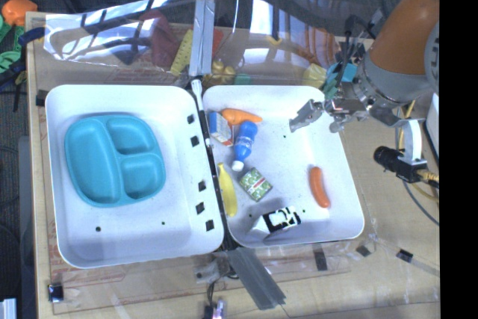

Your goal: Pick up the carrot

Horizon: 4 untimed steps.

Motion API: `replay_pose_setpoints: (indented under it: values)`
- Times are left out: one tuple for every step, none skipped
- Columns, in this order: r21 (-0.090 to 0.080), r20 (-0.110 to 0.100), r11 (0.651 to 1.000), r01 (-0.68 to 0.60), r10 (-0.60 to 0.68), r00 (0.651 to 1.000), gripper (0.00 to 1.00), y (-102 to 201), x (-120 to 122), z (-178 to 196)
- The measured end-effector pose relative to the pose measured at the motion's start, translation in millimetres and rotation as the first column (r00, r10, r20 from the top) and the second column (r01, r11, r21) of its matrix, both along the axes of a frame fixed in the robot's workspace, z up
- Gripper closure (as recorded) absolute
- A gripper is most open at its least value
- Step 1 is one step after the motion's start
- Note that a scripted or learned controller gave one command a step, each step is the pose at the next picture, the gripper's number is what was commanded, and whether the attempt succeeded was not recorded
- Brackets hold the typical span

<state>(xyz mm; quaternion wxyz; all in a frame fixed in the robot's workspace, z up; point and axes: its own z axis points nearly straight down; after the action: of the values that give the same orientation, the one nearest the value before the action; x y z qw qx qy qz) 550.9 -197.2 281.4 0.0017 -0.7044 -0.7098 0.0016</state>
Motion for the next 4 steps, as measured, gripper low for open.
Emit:
replay_pose_setpoints:
  values:
    - [0.0, -0.003, 1.0, -0.028, 0.028, 1.0, 0.0, 66.4, 69.7, -98.7]
    - [-0.003, 0.007, 0.955, -0.296, 0.296, 0.955, 0.0, 45.8, 97.8, -165.1]
    - [-0.003, 0.005, 0.954, -0.3, 0.3, 0.954, 1.0, 46.1, 97.9, -156.1]
    - [-0.003, 0.005, 0.954, -0.301, 0.301, 0.954, 0.0, 46.2, 97.9, -156.1]
